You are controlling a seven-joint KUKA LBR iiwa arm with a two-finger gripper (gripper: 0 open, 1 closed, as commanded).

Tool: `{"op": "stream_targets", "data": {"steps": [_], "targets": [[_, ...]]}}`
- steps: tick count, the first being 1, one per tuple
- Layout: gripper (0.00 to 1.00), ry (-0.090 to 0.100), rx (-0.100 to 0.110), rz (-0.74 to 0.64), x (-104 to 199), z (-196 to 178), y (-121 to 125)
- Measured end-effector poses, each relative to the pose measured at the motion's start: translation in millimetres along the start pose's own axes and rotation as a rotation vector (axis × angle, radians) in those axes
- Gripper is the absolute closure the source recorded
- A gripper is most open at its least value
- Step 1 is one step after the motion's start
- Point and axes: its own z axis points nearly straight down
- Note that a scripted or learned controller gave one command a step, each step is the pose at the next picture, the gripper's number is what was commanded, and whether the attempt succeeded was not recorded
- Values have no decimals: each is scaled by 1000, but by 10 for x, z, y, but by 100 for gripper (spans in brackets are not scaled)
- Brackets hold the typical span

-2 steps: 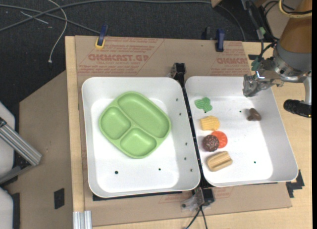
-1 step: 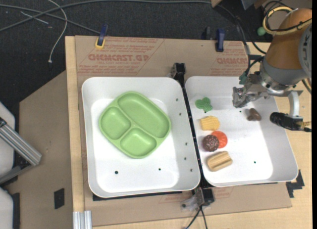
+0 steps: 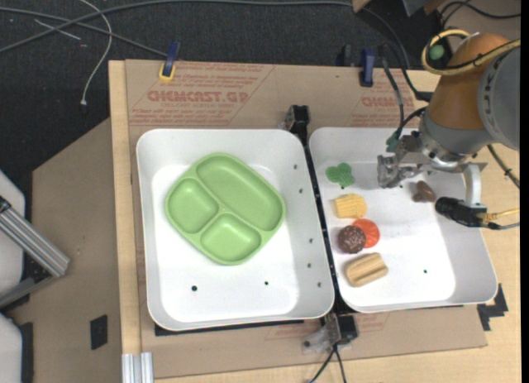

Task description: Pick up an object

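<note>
Lying in the right bin point(image 3: 463, 286), upper right of the frame, a small brown object point(image 3: 424, 193) sits just beside the gripper point(image 3: 402, 166); its grip cannot be told. Green, yellow, red and tan toy foods point(image 3: 356, 235) lie left.

Right bin point(image 3: 463, 278), five small items. Green leafy piece point(image 3: 340, 174) near upper left, flat. Yellow corn cob point(image 3: 350, 205) just below it, lying sideways. Dark brown round piece point(image 3: 351, 239) touching orange-red round piece point(image 3: 367, 231), mid-left. Tan bread-like roll point(image 3: 365, 269) lowest, slightly tilted. Small brown lump point(image 3: 424, 193) apart, further right.
</note>
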Motion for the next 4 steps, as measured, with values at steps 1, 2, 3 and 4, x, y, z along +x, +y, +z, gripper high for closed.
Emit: {"op": "stream_targets", "data": {"steps": [1, 2, 3, 4], "targets": [[100, -1, -7, 0, -2, -149, 18], [100, -3, -12, 0, -38, -595, 42], [100, -4, -14, -1, -103, -1217, 100], [100, -4, -14, -2, -104, -1769, 111]]}}
